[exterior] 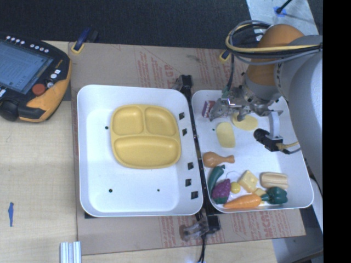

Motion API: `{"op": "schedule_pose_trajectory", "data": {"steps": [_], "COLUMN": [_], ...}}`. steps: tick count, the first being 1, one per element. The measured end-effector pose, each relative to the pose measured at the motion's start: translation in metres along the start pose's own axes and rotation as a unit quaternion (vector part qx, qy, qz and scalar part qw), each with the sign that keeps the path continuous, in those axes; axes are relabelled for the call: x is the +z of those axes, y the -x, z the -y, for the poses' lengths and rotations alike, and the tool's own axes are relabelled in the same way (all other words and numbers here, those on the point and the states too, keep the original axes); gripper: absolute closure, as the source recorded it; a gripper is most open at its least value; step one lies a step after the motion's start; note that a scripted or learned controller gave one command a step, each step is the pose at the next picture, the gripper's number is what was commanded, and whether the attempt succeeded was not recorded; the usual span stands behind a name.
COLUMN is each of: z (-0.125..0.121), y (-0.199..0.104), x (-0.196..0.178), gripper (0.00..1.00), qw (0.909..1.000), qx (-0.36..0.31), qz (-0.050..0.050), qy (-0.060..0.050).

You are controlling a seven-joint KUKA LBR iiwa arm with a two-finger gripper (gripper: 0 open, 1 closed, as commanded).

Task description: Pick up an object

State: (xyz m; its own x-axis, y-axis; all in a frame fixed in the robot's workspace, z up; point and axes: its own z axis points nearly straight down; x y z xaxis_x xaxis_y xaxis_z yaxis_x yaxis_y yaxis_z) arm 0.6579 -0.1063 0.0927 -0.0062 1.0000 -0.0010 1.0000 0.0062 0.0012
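Note:
The right bin (293, 158) holds toy food: a pale yellow block (225, 134), a flat yellow piece (246, 123), a chicken drumstick (217, 159), a green pepper (215, 176), purple grapes (221, 189), a cheese wedge (248, 180), a bread roll (273, 179), a carrot (242, 203) and a dark green vegetable (277, 195). My gripper (233, 106) hangs low over the far end of this bin, just above the pale block and the flat piece. Nothing shows between its fingers.
The left bin (93, 163) bears a yellow divided plate (146, 135). A teach pendant (30, 78) lies on the bench at far left. Black clamps (191, 147) run along the seam between the bins. The arm's grey body (307, 92) covers the right bin's far right side.

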Motion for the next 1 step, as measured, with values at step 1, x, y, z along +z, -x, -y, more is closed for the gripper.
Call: {"op": "schedule_pose_trajectory", "data": {"steps": [1], "z": [0.0661], "y": [0.0190], "x": [0.0012], "gripper": [0.00], "qw": [1.0000], "qx": [0.002], "qz": [-0.001], "qy": [-0.005]}}
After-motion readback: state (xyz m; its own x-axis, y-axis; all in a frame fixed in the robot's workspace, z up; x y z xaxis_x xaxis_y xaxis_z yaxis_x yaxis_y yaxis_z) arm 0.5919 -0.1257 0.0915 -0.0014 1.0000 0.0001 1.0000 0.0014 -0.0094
